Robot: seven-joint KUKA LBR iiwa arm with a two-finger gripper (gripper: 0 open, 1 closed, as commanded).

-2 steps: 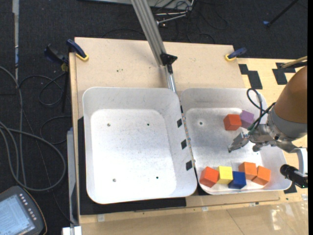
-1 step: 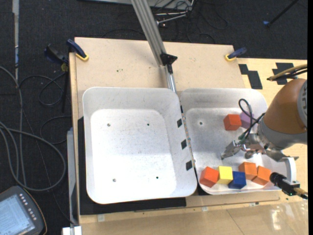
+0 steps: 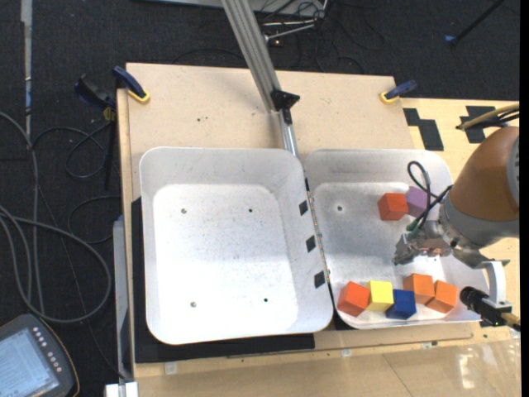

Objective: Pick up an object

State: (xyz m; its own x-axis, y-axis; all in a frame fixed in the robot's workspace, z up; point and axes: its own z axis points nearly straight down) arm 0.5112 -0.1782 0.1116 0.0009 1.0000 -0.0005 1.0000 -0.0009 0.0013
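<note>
there are 2 white bins side by side on the bench, a left bin (image 3: 223,246) and a right bin (image 3: 347,188). 7 small blocks can be counted, all in the right bin: 4 orange blocks (image 3: 393,206) (image 3: 355,298) (image 3: 421,286) (image 3: 444,295), 1 purple block (image 3: 417,198), 1 yellow block (image 3: 381,294) and 1 blue block (image 3: 402,304). 1 arm reaches in with 1 gripper (image 3: 413,249). 2 clamps with blue handles and yellow tips (image 3: 131,84) (image 3: 397,92) sit at the bench's far corners.

Small blocks lie in the right bin (image 3: 347,172). An orange block (image 3: 393,206) touches a purple block (image 3: 417,198) at two o'clock. Orange, yellow and blue cubes (image 3: 382,293) cluster at six.
</note>
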